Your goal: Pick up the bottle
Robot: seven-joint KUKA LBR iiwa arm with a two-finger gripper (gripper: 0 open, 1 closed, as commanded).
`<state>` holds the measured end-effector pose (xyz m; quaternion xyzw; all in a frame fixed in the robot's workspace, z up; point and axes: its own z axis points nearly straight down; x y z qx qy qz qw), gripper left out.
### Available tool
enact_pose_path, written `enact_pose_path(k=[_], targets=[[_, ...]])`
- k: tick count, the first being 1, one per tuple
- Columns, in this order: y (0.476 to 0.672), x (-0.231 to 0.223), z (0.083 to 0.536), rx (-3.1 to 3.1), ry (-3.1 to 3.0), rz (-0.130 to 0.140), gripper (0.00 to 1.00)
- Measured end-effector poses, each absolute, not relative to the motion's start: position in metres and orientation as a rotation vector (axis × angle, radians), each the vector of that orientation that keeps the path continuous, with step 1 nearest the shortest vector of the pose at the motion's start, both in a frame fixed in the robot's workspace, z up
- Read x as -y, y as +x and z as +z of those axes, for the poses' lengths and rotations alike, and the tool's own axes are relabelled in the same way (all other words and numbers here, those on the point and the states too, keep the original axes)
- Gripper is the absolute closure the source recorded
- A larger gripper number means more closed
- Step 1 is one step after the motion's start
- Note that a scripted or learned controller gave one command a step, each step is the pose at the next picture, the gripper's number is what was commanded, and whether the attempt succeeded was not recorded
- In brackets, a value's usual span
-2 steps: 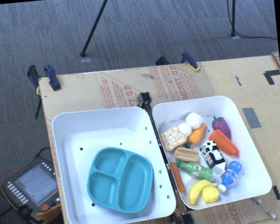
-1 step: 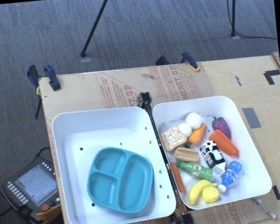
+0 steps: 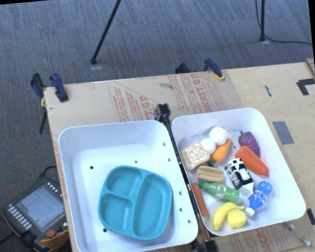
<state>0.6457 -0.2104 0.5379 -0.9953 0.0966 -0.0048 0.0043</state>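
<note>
Green plastic forms the body of the bottle (image 3: 220, 190), which is lying on its side in the right bin (image 3: 285, 193), its white cap end pointing toward the near right. Toy foods are crowding it: a hot dog bun (image 3: 209, 173) is sitting just above it, an orange sausage (image 3: 199, 199) is lying just beside its left end along the bin wall, a banana (image 3: 223, 212) and a lemon (image 3: 237, 219) are resting just below it, and a black-and-white carton (image 3: 238, 173) is standing near its upper right. Farther out, a blue item (image 3: 259, 195) is lying to the right, a carrot (image 3: 252, 161) and a purple eggplant (image 3: 248, 140) are occupying the upper right, and a cracker (image 3: 194, 154) and white balls (image 3: 215, 138) are filling the upper left. The left bin (image 3: 76, 153) is carrying a teal divided plate (image 3: 135, 202), well apart from the bottle. Both bins are sitting on the counter (image 3: 137, 97). The tool's state cannot be told from this view. Judged from the layout, the main hazard is crowding: fingers descending across the bottle are likely to strike the bun or banana, or close on a neighbour instead. A second hazard is the rounded, smooth body, which is liable to roll or slip out if gripped off-centre or along its length.
</note>
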Motion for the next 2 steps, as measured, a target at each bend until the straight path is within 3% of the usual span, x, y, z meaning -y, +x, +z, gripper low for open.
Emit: enact_pose_path(k=[2], targets=[[0.6457, 0.2105, 0.538, -0.301, -3.118, -0.017, 1.0]])
